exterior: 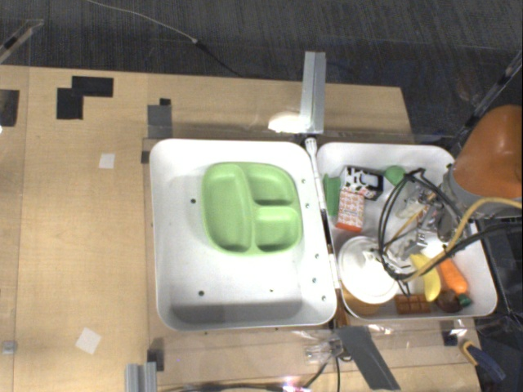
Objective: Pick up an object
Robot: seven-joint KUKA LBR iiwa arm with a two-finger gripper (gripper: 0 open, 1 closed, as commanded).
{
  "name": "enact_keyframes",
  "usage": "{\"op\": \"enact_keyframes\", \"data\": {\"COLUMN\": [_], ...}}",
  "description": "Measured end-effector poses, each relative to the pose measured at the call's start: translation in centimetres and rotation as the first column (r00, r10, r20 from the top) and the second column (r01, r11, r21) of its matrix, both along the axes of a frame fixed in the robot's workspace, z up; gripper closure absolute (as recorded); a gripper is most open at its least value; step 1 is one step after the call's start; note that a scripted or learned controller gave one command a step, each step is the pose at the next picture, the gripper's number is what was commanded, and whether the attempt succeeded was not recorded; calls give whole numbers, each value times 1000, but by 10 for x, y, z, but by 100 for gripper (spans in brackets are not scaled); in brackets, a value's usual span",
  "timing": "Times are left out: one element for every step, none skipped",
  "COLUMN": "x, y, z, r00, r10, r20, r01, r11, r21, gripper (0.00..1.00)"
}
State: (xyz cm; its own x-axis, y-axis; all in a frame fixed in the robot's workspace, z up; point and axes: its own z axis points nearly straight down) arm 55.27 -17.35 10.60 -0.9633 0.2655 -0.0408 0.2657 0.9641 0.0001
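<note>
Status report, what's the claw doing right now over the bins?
Claw low in right bin, cables hide its tips. Banana, carrot, white bowl crowded around it. Green tray alone in left bin.

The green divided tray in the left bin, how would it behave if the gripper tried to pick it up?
The green divided tray looks like rigid moulded plastic, so probably stiff and light. Its broad, shallow shape and smooth rounded edges may slip from a two-finger pinch; pushed, it would likely slide across the left bin.

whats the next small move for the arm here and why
Probably a short descent. The gripper sits low in the right bin, among cables above the banana and beside the white round lid, with nothing visibly held, so lowering onto the banana looks like the likeliest step.
</note>
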Motion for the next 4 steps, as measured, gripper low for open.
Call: {"op": "enact_keyframes", "data": {"x": [-25,-35,61,17], "y": [9,36,37,12], "z": [-15,-15,-17,-16], "r00": [993,971,999,999], "r10": [-118,-239,33,-39], "r20": [-16,-14,-25,-23], "r01": [118,239,-33,39], "r11": [993,971,999,999], "r21": [7,8,8,9], "gripper": [0,0,0,0]}}
